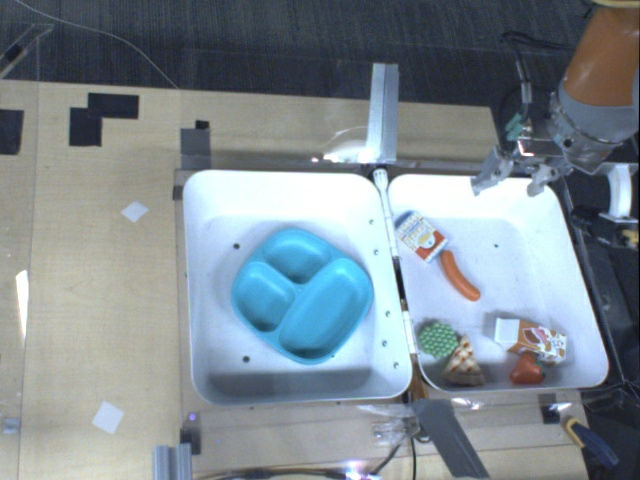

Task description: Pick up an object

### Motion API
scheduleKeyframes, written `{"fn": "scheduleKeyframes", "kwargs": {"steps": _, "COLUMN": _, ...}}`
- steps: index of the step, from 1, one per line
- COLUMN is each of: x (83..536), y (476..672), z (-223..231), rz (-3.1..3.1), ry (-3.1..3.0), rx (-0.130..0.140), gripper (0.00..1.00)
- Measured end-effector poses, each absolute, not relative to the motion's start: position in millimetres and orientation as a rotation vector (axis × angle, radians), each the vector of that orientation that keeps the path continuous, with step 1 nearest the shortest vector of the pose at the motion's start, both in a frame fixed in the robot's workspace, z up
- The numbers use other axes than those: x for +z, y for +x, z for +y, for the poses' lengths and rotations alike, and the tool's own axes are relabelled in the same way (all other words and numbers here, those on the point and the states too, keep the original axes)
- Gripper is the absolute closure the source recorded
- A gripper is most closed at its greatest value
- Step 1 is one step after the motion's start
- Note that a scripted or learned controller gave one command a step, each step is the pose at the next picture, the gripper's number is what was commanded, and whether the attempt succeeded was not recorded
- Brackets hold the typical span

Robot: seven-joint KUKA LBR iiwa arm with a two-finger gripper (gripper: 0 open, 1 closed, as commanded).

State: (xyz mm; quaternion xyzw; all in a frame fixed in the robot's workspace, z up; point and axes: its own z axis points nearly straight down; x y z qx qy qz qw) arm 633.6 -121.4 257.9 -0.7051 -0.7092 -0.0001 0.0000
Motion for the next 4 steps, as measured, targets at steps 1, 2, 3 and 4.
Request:
{"fn": "scheduleKeyframes", "kwargs": {"steps": 1, "x": 148, "y": 594.2, "z": -97, "rz": -2.229, "ry": -2.215, "rx": -0.001, "gripper": 0.00}}
{"fn": "scheduleKeyframes", "kwargs": {"steps": 2, "x": 89, "y": 586.0, "z": -97, "rz": -2.284, "ry": -2.170, "rx": -0.012, "gripper": 0.00}}
{"fn": "scheduleKeyframes", "kwargs": {"steps": 3, "x": 101, "y": 588.6, "z": -97, "rz": -2.288, "ry": -2.175, "rx": -0.017, "gripper": 1.00}}
{"fn": "scheduleKeyframes", "kwargs": {"steps": 4, "x": 185, "y": 637.4, "z": -44, "rz": -2.150, "ry": -2.294, "rx": -0.004, "gripper": 1.00}}
